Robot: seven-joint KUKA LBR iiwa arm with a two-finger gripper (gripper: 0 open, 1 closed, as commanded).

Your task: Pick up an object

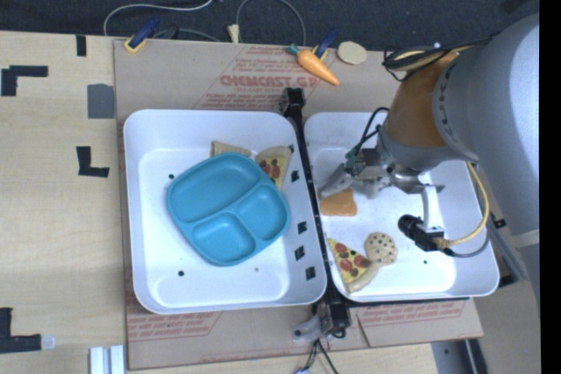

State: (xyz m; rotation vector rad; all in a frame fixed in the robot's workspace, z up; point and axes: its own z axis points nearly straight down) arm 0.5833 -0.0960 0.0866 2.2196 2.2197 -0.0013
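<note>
Pincer [336, 181] hangs low in the right bin [473, 276], orange wedge [338, 204] just beneath its tip; finger spread cannot be told.

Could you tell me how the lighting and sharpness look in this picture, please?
In the camera view the light is even and soft: the blue tray casts just a faint shadow on the left bin, and the right bin shows no harsh glare. The pizza slice and cookie look slightly soft, and the arm, close to the lens, is blurred.
</note>
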